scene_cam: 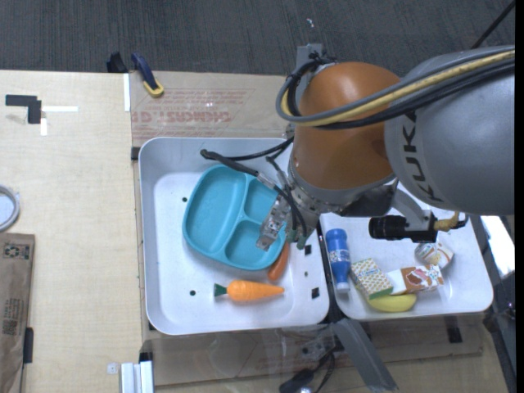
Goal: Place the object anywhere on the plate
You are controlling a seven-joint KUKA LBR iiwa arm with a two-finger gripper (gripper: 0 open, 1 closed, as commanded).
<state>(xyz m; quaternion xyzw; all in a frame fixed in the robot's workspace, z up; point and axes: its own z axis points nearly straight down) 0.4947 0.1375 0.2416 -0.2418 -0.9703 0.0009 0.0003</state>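
A light-blue divided plate (221, 219) lies tilted in the left white bin (164, 301). My gripper (273, 226) hangs over the plate's right rim, under the arm's big orange wrist band. Just below it, a slim orange-red piece (280, 265) pokes out from under the plate's lower right edge; whether the gripper touches it cannot be told. An orange toy carrot with a green top (250, 291) rests on the bin floor in front of the plate, apart from the gripper.
The right bin (471, 301) holds a blue bottle (336, 256), a speckled yellow-green block (370, 277), a banana (393, 303) and a small printed packet (424, 278). The arm's body covers the back of both bins. Cardboard lies behind the left bin.
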